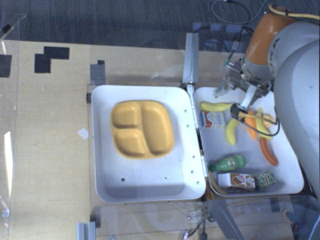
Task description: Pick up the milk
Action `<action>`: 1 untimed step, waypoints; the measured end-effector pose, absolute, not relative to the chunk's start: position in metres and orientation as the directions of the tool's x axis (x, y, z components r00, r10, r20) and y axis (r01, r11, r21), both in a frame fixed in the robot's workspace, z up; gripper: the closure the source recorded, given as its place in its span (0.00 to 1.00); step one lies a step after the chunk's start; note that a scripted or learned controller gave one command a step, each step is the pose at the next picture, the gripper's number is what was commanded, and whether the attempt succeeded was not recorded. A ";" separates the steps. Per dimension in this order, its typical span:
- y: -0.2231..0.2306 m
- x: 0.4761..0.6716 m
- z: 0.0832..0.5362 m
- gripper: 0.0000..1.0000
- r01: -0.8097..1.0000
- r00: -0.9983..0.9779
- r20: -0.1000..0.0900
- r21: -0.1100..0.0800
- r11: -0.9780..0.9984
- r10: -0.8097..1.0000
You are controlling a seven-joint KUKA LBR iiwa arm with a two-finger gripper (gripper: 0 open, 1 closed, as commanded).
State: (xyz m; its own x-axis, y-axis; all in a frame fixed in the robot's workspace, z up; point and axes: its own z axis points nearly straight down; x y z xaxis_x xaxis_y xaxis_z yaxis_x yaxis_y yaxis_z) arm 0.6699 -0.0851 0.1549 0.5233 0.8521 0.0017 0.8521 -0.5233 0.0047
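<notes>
Nothing was picked up yet as far as I could see, so basically the whole job was left. My gripper (239,100) hung over the far part of the right bin (292,181), jaws spread with nothing between them. The milk (212,119), a small carton lying flat, sat just left of the jaws, tucked between two bananas (220,106) and untouched.

A pale wooden bench (45,149) bears black tape marks (50,58), with dark grey carpet (110,9) beyond its far edge.
</notes>
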 end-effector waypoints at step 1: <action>-0.082 0.672 0.167 1.00 0.859 0.512 0.003 0.009 -0.512 0.859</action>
